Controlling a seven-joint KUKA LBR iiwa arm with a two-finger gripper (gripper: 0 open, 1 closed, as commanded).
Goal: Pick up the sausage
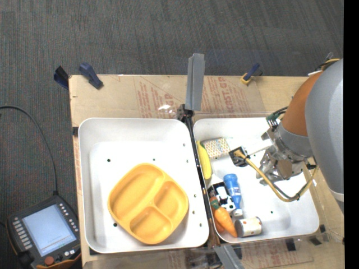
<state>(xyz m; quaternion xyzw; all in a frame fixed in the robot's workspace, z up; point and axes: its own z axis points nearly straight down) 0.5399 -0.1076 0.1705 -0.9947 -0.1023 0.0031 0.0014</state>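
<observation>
My gripper (273, 172) hangs over the right part of the right bin (300, 220), above bare bin floor and with nothing seen in it. A short tan and grey cylinder (248, 226) lies at the bin's front, next to an orange carrot (224, 221). A blue bottle (232, 190) lies left of the gripper, well apart from it. I cannot pick out which item is the sausage.
Along the right bin's left wall lie a yellow banana (205, 165), a waffle-patterned piece (216, 147) and a black and white item (219, 194). The left bin (95, 139) holds a yellow divided plate (148, 203). A grey post (195, 86) stands behind the bins.
</observation>
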